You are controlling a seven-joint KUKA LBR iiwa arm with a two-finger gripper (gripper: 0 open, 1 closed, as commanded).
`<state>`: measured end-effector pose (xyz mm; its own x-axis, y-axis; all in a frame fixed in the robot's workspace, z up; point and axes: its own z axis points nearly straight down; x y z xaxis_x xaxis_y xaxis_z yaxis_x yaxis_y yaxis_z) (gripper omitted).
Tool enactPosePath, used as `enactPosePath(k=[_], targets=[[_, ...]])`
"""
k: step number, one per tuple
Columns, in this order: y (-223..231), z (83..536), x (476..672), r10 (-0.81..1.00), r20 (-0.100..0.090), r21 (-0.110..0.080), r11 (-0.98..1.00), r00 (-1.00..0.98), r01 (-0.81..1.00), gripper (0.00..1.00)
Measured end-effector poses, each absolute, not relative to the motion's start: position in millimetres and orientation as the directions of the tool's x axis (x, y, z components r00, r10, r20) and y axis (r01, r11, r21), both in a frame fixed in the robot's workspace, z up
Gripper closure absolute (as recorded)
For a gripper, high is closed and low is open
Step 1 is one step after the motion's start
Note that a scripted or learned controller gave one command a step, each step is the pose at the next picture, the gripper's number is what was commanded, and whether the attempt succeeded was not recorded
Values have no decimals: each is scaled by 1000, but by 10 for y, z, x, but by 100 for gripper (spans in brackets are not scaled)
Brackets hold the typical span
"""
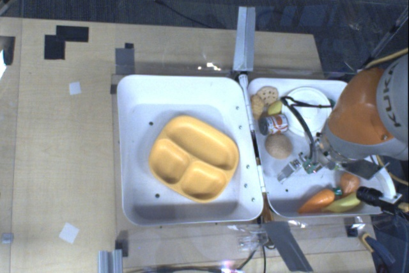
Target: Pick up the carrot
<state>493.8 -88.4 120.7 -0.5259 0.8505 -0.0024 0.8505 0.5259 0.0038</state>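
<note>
1. One view, from above: you see two white bins side by side, and the carrot [317,201] lies in the right bin [276,201], near its front wall, toward the right corner.
2. You find a yellow-green fruit [345,203] touching the carrot on its right, and a reddish piece [349,183] just behind that.
3. Your arm [367,115] hangs over the right bin, its wrist above and behind the carrot. The gripper [305,165] sits low by the bin floor; I cannot tell whether it is open or shut, and nothing shows in it.
4. Step in hand, as I judge it: the approach. The carrot is not yet grasped.
5. The carrot's long axis runs left to right, tilted slightly, with the narrow tip pointing left and toward the front wall and the thick end by the fruit.
6. Next, you likely need to shift forward and right over the carrot's middle, turn to close across its width, then descend clear of the fruit.
</note>
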Motion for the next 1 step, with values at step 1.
enactPosePath(k=[1], targets=[[-1001, 1137, 4888, 951, -2, 5, 310, -310, 951, 0]])
